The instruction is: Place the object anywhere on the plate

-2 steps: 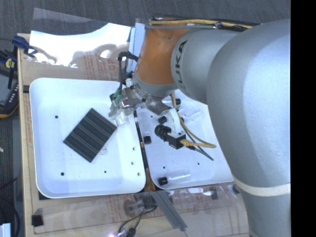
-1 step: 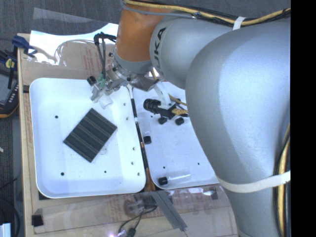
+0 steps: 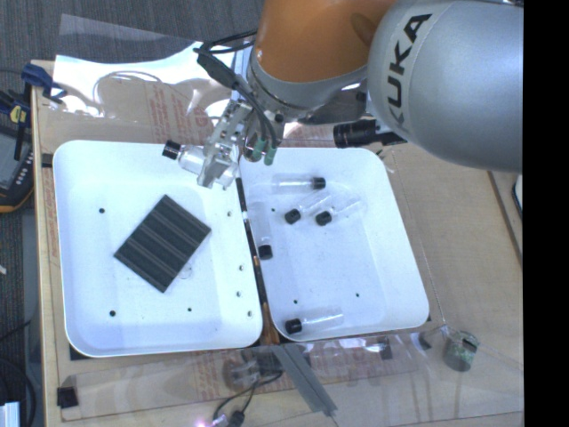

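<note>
The gripper hangs over the upper right corner of the left bin, right by the seam between the two bins, and there's a clear vial with a black cap at its fingertips. The vial lies sideways, cap end sticking out to the left of the fingers, body running in between them, so it looks clamped on the vial, though the glare off the clear tube makes the exact contact hard to read.

Now the target: the dark ribbed plate sits flat in the left bin, below and to the left of the fingers, well apart from them, with nothing on it. So the pick looks done; the carry and the drop are not.

To the right of the fingers, the right bin carries more vials, several clustered near its top and one down by the lower rim. What's left, by my reading: travel down-left over the plate, lower, let go
</note>
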Motion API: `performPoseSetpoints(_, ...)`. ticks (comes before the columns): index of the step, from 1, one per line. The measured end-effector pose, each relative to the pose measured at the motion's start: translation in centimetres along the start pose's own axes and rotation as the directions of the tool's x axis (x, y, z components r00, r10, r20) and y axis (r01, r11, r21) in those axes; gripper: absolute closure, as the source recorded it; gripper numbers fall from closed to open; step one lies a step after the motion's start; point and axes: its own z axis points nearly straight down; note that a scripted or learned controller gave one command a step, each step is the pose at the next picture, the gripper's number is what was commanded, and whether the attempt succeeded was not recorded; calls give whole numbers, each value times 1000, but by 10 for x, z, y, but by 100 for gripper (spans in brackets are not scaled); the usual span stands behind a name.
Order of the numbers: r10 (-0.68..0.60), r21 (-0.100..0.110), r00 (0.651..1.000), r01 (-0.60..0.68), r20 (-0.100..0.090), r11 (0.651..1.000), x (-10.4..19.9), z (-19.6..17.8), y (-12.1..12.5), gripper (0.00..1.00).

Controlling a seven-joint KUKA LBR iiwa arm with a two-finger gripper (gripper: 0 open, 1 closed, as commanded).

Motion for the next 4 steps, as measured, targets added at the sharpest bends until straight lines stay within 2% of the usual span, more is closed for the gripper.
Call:
performPoseSetpoints(1, -101, 3, 995, 101, -8, 995, 79, 129, -78, 100)
performPoseSetpoints(2, 397, 4, 918, -397, -3, 918, 16, 154, -70, 100)
performPoseSetpoints(3, 584, 3, 812, -584, -2, 812, -26, 88, -2, 100)
performPoseSetpoints(4, 904, 5, 428, -904, -1, 428, -64, 57, 39, 100)
